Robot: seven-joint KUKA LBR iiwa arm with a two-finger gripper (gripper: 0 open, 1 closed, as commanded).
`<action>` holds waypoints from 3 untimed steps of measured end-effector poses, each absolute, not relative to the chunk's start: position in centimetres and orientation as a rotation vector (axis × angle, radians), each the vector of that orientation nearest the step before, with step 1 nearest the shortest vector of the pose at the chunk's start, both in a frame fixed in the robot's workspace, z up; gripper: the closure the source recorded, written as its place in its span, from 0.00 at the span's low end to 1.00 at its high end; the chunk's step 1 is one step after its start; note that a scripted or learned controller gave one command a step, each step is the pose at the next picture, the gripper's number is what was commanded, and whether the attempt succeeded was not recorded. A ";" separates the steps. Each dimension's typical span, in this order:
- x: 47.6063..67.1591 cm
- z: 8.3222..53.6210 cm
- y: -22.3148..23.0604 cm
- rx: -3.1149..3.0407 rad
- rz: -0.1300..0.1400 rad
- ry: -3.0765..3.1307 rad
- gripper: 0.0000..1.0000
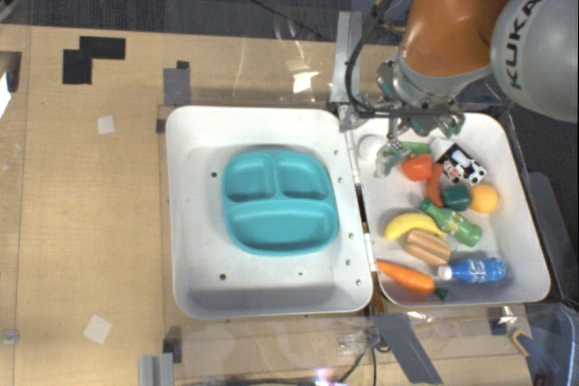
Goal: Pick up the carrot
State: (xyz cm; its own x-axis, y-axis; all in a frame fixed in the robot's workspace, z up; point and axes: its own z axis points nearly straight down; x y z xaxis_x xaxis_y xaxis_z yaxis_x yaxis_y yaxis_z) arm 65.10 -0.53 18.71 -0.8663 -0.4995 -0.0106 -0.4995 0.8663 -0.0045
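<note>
Carrot [406, 276]: lies on its side along the near edge of the right bin [529, 271], orange, with its green end toward the blue bottle; nothing grips it
Blue bottle [474, 269]: on its side just right of the carrot, near the same edge
Hot dog [426, 246]: just behind the carrot, touching the banana [407, 223]
Green bottle [454, 226]: tilted, right of the banana
Orange ball [485, 199]: near the right wall
Gripper [404, 151]: at the far left part of the right bin, above a red tomato-like thing [417, 167] and well apart from the carrot
Jaws: a light finger [390, 158] points down beside the tomato; how wide they stand I cannot tell, and nothing is seen held
Left bin [194, 194]: holds a teal divided plate [277, 199]
</note>
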 end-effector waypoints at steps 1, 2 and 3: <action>67.0 15.2 -9.7 -0.688 -0.005 3.056 0.00; 67.2 24.0 -5.3 -0.371 -0.001 3.100 0.00; 60.3 21.7 -1.1 -0.137 0.003 3.130 0.00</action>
